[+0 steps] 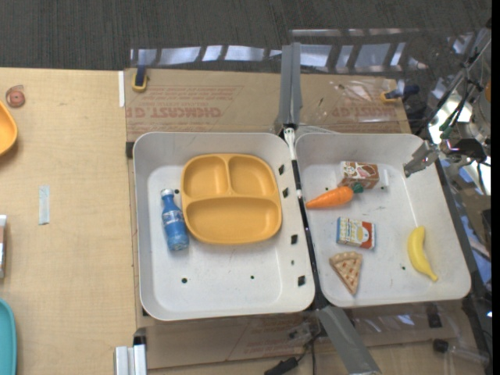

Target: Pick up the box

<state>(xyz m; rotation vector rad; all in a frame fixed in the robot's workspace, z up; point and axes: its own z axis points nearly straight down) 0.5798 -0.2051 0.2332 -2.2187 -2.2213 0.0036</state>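
Grey metal of the gripper (418, 162) pokes in over the upper right rim of the right bin (449, 287); it is small and partly blurred, so whether it is open or shut cannot be told, and nothing shows in its grasp. Nearest it, to the left, lies a brown carton (360, 174) in the bin's upper part, with a carrot (330, 198) just below, its leafy end touching the carton. Lower down, near the bin's middle, sits the box (355, 233), small and white with blue and orange print, well apart from the gripper. A pizza slice (347, 270) lies just beneath the box, and a banana (421, 253) rests by the right wall. Across the divide, the left bin (156, 287) holds a yellow tray (231, 198) with a blue bottle (174, 220) beside its left edge.
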